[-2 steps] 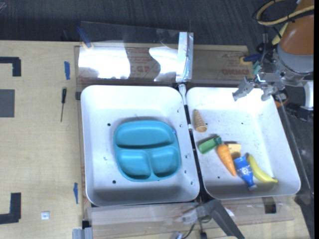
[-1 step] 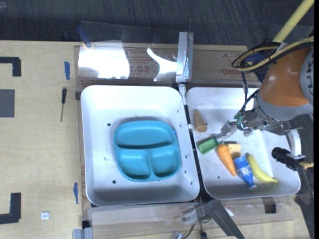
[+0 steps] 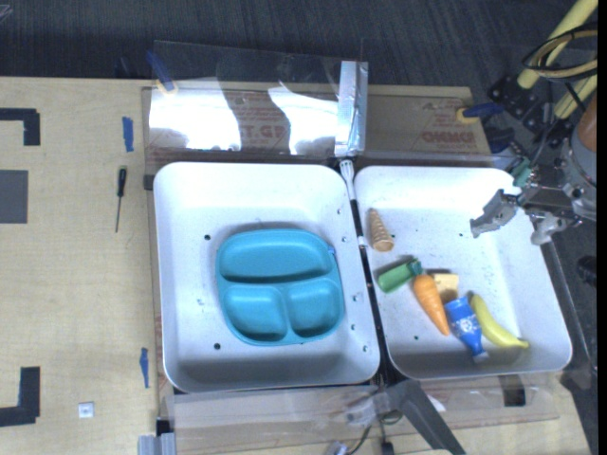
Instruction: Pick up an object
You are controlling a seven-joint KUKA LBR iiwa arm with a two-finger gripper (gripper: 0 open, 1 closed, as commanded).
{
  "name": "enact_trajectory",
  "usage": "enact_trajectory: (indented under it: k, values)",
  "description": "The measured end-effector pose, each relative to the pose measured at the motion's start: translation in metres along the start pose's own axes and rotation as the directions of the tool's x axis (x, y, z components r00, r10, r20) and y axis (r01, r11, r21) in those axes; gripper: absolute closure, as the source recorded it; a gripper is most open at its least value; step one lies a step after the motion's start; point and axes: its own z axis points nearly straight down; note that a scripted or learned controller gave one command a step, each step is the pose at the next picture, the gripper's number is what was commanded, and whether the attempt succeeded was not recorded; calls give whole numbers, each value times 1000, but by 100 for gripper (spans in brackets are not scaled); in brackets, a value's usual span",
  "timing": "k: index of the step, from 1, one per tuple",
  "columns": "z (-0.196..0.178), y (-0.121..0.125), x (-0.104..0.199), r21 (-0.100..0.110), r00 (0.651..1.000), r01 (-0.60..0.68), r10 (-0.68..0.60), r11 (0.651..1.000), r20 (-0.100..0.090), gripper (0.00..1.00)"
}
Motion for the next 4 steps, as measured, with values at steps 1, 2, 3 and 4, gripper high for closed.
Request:
enact_trajectory:
  k: [1, 2, 3, 4]
  values:
    - [112, -38, 65, 13, 994, 109, -109, 994, -3, 0]
    - [186, -6, 31, 12, 999, 38, -38, 999, -2, 0]
    - [204, -32, 21, -4, 923, 384, -384, 923, 1, 0]
    - [134, -23, -4, 1, 980, 199, -199, 980, -1, 0]
